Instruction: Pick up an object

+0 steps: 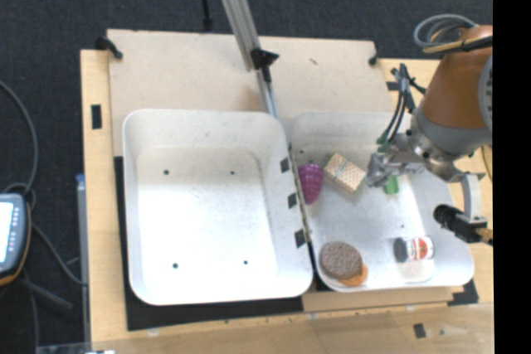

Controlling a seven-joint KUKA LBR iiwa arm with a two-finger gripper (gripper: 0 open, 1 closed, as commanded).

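My gripper (383, 175) hangs over the right bin (332, 137), near its middle right. A small green object (392, 185) sits right at the gripper's tip; whether it is touched I cannot tell. A tan block (344, 172) lies just left of the gripper. A purple object (310, 181) rests by the bin's left wall. A brown round object with an orange rim (343, 262) lies at the front. A small red, white and dark can (413, 249) lies at the front right.
The left bin (207, 207) stands beside the right one. A slanted metal pole (236, 4) rises behind the bins. A black part (452, 220) juts over the right bin's right edge. Cables trail above the wrist.
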